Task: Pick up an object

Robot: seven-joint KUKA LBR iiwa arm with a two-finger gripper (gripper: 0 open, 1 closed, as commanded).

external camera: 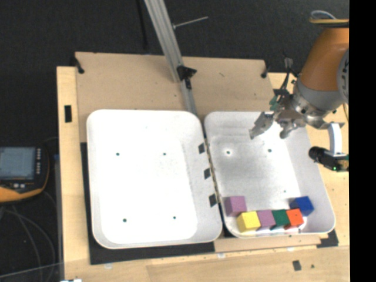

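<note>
Arm: grey with an orange band (330, 54), reaching in from the right over the back of the right bin
Gripper (271, 129): hanging above the far part of the right bin (258, 163), two fingers spread apart with nothing between them
Blocks: all gathered along the near edge of the right bin, well apart from the gripper
Purple block (235, 204): stands alone, just behind the row, towards the bin's left side
Yellow block (248, 221): left end of the row, near the front rim
Second purple block (265, 218): just beside the yellow one
Green block (280, 218): next in the row, touching its neighbours
Orange block (294, 218): at the row's right end
Blue block (302, 204): just behind the orange one, by the right wall
Left bin (147, 175): white, beside the right bin
Bench (135, 81): pale brown board under both bins
Metal post (167, 40): slanting up from behind the bins
</note>
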